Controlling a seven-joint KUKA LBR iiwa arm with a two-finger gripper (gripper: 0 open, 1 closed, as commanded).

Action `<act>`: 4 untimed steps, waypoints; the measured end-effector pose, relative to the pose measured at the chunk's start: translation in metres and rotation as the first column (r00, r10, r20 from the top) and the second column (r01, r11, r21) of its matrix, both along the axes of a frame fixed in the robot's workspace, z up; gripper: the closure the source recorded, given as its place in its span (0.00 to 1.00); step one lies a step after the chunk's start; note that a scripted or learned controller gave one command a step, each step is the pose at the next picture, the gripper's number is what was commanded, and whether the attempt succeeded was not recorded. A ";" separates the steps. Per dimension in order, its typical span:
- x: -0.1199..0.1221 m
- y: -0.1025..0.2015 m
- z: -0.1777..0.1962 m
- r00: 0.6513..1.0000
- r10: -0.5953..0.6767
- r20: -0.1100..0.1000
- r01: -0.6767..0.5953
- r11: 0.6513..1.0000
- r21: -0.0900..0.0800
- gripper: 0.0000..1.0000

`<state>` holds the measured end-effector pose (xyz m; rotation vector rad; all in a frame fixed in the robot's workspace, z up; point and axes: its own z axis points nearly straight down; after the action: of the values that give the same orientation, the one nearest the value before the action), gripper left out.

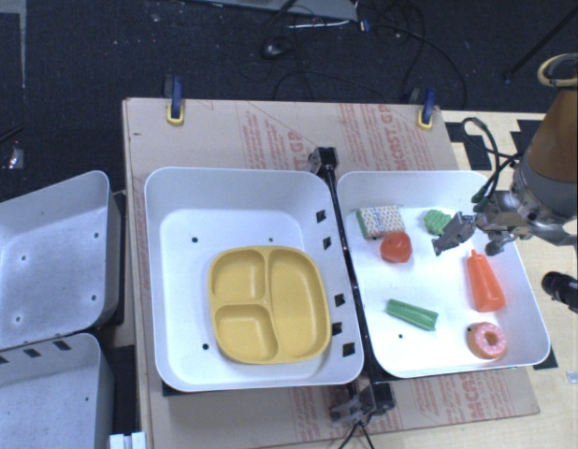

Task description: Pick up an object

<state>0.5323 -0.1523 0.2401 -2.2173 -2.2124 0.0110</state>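
Observation:
The right bin [532,279] holds several small items. An orange bottle [485,284] lies near its right wall. A red tomato [396,248] sits beside a speckled block [380,220], with a small green piece [438,221] further right. Toward the front lie a green cucumber [412,314] and a pink donut [486,340]. My gripper [474,239] hangs over the bin's right side, just above the top end of the orange bottle. Its fingers are open, one to each side of the bottle's tip, and nothing is held between them.
The left bin [177,251] holds a yellow divided plate [268,303]. A black divider [345,269] runs between the two bins. White bin lids [46,251] lie off the bench to the left. Cables trail behind the arm at the right.

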 end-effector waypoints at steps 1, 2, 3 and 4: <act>0.002 0.000 0.005 1.000 0.003 0.011 -0.003 1.000 -0.002 0.00; 0.001 0.006 -0.058 1.000 0.001 0.006 -0.001 1.000 0.000 0.00; -0.004 0.004 -0.121 1.000 0.000 0.005 0.000 1.000 0.000 0.00; -0.004 0.005 -0.150 1.000 0.001 0.008 -0.001 1.000 0.000 0.00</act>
<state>0.5279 -0.1478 0.0903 -2.2198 -2.2177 0.0029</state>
